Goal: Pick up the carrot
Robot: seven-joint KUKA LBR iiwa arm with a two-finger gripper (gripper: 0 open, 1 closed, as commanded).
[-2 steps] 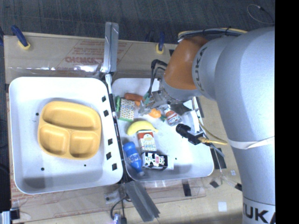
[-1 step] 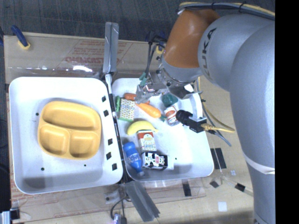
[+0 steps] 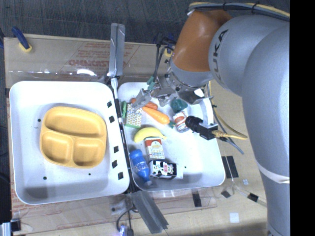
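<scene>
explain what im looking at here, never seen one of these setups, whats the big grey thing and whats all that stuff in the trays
The big grey thing with the orange band is a robot arm. It reaches in from the right, and its job here is to pick up the carrot. The single camera sits above the bench and looks down at a slant.

On the bench are two shallow white bins. The left bin holds a yellow divided tray. The right bin holds small toy groceries: the orange carrot near the top, a banana below it, a small carton, a blue bottle, a black and white carton, a small can and a green packet.

The arm's end effector hangs over the top of the right bin, just above the carrot. The carrot lies in the bin, so nothing looks held yet.
</scene>
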